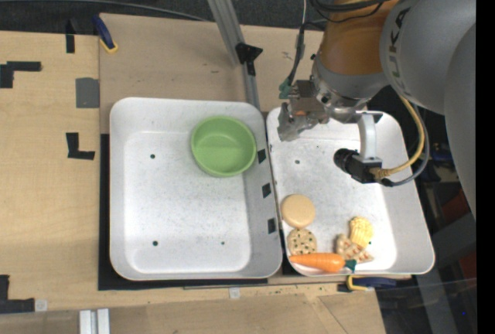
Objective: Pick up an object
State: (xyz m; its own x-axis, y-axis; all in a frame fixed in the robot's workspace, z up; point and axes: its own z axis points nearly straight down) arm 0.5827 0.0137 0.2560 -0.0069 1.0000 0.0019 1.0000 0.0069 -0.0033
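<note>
two bins sit side by side on the tabletop (46, 170): the left bin (131, 247) holds a bowl (223, 145) near its far right corner. in the right bin (410, 247), a bun (298, 210), cookie (302, 240), carrot (319, 262) and corn (360, 230) cluster along the near edge, with the claw (296, 120) over its far left corner.

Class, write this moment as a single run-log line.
task: pick up object | gripper: over right bin far corner, nothing held | green bowl: left bin | toy food: right bin, near edge
</note>
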